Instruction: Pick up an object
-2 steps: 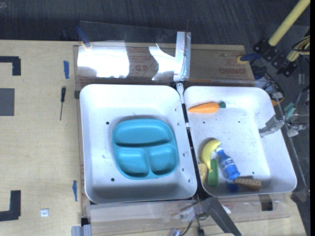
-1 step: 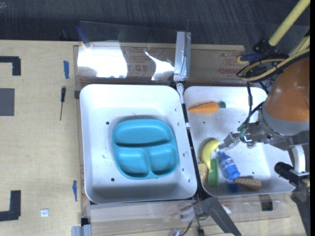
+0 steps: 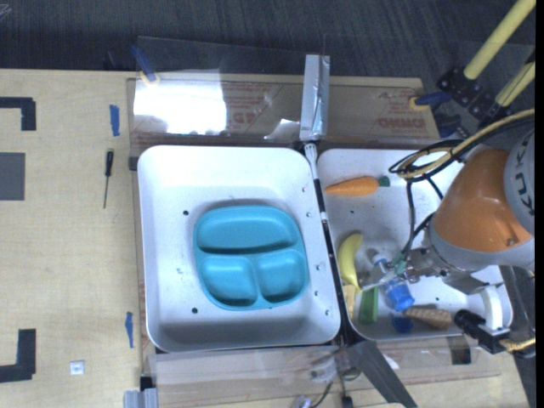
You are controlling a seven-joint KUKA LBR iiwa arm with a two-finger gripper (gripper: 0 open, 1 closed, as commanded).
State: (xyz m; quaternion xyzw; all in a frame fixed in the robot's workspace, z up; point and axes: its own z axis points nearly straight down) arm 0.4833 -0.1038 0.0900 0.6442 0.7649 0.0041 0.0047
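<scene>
Looking into the right bin, I see the candidates for pickup bunched along its lower left. A banana lies lengthwise just beside the divider between the bins, and a green item sits just below it, near the bin's front wall. A small blue object rests beside the green one, with a brown, rough-looking piece to its right along the front edge. A carrot lies apart from this cluster, up near the back of the bin, its green tip pointing right.

The pincer hangs low over the cluster, between the banana and the blue object, its metal and clear parts mixed in with the clutter. I cannot tell whether it is released or clenched, and I see nothing plainly gripped in it. The arm comes in from the right, its orange band bulking over the right side of the bin, black cables looping above it.

The left bin holds a blue divided tray, upright, roughly in its middle. Both bins sit on the pale wooden surface, where a thin dark tool lies well to the left. A clear panel stands behind the bins, catching glare.
</scene>
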